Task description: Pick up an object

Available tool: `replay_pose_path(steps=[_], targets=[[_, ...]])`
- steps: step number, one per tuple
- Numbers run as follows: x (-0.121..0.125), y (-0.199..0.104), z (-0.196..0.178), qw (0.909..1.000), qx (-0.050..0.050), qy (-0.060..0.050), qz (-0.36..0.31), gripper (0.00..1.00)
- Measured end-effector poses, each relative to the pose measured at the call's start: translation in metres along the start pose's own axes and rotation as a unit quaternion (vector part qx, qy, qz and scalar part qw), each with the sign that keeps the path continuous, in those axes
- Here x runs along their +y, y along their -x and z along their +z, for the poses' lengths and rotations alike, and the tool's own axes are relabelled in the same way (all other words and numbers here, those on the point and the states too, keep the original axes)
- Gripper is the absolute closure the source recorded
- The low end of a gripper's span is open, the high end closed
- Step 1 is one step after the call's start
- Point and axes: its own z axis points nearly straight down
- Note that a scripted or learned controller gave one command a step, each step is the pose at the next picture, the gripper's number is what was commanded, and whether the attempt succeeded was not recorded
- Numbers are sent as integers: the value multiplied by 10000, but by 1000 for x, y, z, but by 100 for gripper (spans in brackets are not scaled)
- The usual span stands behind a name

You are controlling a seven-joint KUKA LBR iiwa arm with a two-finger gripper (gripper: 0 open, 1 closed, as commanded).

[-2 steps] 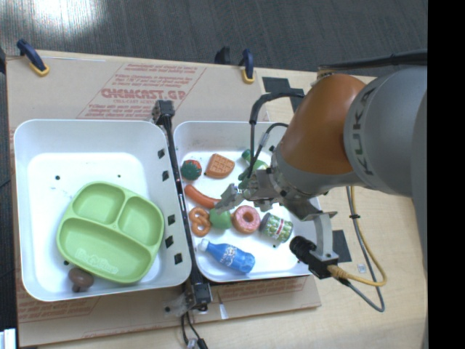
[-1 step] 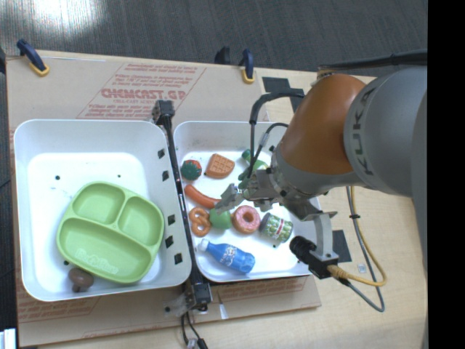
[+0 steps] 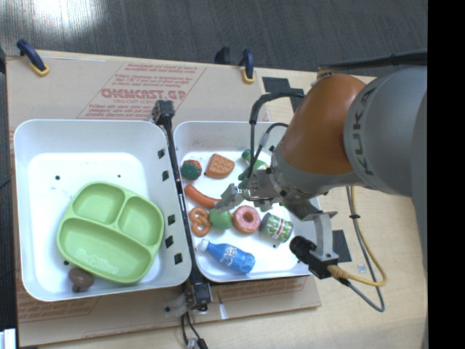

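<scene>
Toys crowd the right-hand shallow white plastic bin [image 3: 190,133], and any of them would satisfy the task. Taking the pink-frosted toy doughnut [image 3: 246,219] as the landmark: a green lump-shaped toy [image 3: 221,217] touches its left side, and an orange pretzel-shaped toy [image 3: 199,221] lies further left. A red toy sausage [image 3: 200,195] lies up and to the left of the doughnut, a golden waffle-shaped toy [image 3: 219,166] sits well above it, and a round green-and-red toy [image 3: 191,169] is left of the waffle. A small green can [image 3: 276,227] rests just right of the doughnut, and a blue plastic bottle [image 3: 228,256] lies below it near the bin's front wall.

The grey arm's two-finger gripper [image 3: 234,195] hangs just above and left of the doughnut, over the green lump. Whether the jaws are apart or together cannot be told, since the wrist hides them, and nothing is visibly held.

The nearest candidate seems to be the green lump or the doughnut. A good grasp would need the jaws straddling one toy alone; the two touch, so a descent between them risks pushing both aside.

Open floor lies above the doughnut, between the waffle and the back wall. The left-hand white bin [image 3: 43,140] holds a light green divided plastic tray [image 3: 110,232] and a small brown object [image 3: 81,278] at the tray's front corner. Both bins rest on a cardboard-covered desk [image 3: 109,86].
</scene>
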Motion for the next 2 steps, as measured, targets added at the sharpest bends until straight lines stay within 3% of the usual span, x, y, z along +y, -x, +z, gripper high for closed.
replay_pose_path(steps=[2], targets=[[0,0,0,10000,0,0,0,0]])
